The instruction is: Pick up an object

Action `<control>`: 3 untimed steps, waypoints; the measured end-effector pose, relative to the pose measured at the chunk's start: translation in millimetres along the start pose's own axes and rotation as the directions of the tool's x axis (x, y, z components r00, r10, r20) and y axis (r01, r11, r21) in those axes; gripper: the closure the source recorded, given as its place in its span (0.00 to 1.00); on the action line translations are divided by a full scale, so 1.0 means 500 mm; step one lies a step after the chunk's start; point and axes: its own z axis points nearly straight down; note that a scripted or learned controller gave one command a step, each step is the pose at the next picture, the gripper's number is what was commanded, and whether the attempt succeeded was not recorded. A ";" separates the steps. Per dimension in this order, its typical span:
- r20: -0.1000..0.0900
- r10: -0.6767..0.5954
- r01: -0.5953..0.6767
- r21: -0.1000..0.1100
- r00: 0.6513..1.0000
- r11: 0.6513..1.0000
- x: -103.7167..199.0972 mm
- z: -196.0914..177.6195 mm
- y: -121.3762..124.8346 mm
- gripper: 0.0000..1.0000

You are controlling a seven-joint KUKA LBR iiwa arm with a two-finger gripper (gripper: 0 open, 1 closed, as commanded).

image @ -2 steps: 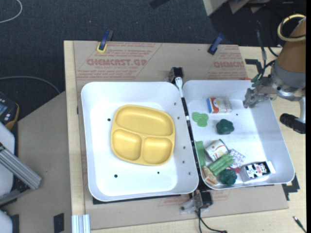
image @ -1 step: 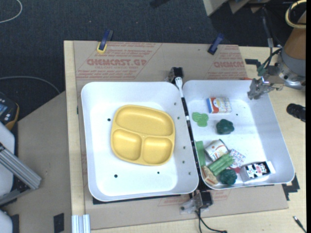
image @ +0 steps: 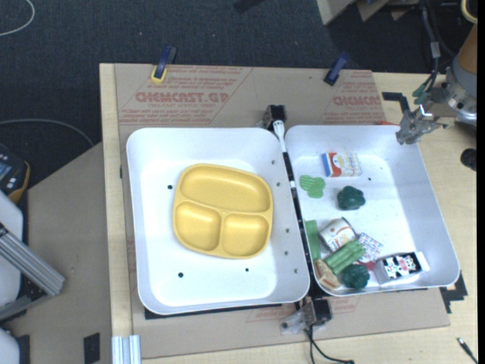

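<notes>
Gripper (image: pixel 410 130) over right bin (image: pixel 424 184) far corner; finger state can't be told. Yellow tray (image: pixel 223 209) in left bin (image: pixel 151 226). Green items, small packets in right bin.

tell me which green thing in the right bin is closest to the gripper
The dark green lump, alone mid-bin. The light green piece sits further left; other green items lie at the bin's near end. Gripper is at the far-right corner.

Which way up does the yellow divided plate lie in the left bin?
Right side up. The yellow divided plate lies flat in the left bin, and its three hollow compartments face the camera.
</notes>
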 end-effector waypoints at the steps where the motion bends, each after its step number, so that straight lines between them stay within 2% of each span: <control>1: -0.006 -0.004 0.004 0.010 1.000 1.000 0.106 0.021 -0.020 1.00; 3: -0.005 -0.004 0.004 0.010 1.000 1.000 0.329 0.037 -0.051 1.00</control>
